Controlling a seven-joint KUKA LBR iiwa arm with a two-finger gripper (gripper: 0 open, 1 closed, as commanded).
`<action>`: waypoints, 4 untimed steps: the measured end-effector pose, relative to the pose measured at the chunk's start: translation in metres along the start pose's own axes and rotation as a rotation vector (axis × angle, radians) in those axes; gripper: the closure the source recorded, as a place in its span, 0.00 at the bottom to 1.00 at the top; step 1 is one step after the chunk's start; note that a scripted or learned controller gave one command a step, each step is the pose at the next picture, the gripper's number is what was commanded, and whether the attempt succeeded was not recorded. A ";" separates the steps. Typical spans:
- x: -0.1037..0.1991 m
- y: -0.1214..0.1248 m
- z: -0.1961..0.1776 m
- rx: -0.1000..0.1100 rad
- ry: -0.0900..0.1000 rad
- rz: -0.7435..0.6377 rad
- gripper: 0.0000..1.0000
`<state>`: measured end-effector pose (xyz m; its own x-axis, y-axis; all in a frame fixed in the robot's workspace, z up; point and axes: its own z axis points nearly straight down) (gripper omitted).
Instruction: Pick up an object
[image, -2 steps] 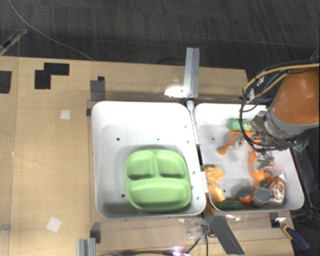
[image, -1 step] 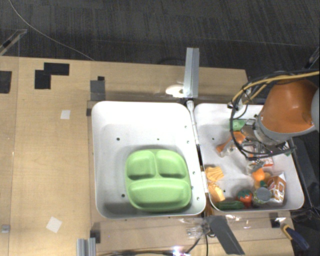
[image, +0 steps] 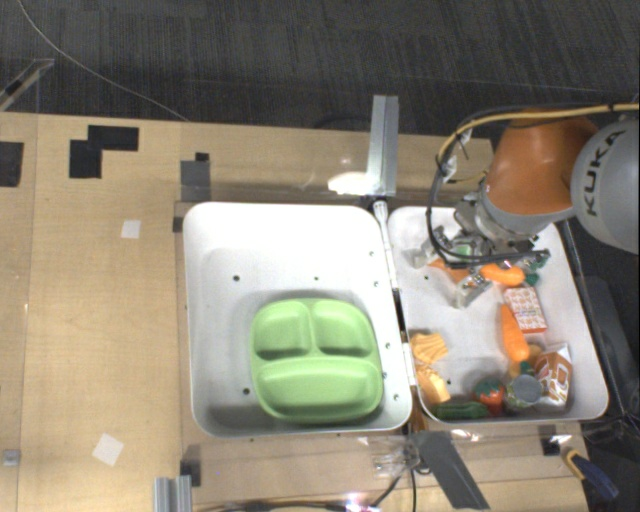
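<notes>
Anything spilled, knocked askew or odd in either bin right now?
Nothing stands out. The green divided plastic plate lies flat in the left white bin; the small toy food items sit inside the right white bin, under the gripper.

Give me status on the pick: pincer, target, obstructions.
Pincer low in the right bin, fingers unreadable. Orange carrot-like item right at it; grasp unconfirmed. Snack packet and second orange piece crowd close by.
</notes>
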<state>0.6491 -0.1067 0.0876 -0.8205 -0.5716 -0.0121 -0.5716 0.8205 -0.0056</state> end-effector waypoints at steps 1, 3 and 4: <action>0.041 0.001 -0.001 0.001 0.001 0.084 0.00; 0.093 0.080 -0.005 0.011 -0.005 -0.238 0.00; 0.105 0.092 -0.006 0.017 -0.011 -0.299 0.00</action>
<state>0.5108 -0.0912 0.0917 -0.6151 -0.7882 -0.0185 -0.7877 0.6154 -0.0273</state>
